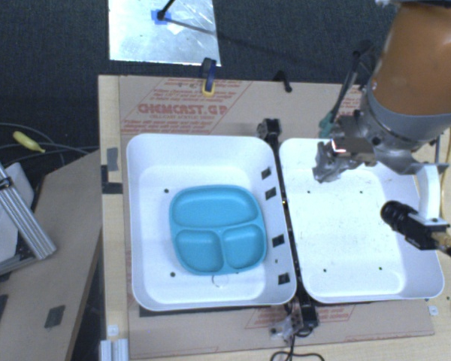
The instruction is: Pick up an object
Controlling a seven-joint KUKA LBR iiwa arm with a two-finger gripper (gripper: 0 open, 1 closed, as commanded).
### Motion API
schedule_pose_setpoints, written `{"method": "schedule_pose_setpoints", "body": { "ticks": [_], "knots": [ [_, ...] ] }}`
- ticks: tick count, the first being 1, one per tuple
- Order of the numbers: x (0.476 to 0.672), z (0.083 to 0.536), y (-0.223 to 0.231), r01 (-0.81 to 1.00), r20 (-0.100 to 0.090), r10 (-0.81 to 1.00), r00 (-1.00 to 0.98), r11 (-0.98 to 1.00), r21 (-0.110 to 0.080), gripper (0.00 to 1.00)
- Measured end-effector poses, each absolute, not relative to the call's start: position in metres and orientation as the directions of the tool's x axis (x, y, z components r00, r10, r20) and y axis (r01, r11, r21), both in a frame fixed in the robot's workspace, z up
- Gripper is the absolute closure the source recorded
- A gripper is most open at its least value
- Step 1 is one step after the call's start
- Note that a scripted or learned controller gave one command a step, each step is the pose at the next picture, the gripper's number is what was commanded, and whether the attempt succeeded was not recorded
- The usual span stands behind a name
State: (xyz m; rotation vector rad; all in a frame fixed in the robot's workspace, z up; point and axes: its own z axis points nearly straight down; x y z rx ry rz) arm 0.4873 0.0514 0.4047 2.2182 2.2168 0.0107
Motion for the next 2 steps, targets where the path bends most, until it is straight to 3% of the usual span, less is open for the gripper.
{"method": "schedule_pose_setpoints", "body": {
  "ticks": [1,2],
  "knots": [
    [0.487,0.376,0.054,1.000,0.000,1.000,-0.001,0.001,0.002,1.00],
    [0.487,0.391,0.139,1.000,0.003,1.000,-0.010,0.010,0.004,1.00]
  ]
}}
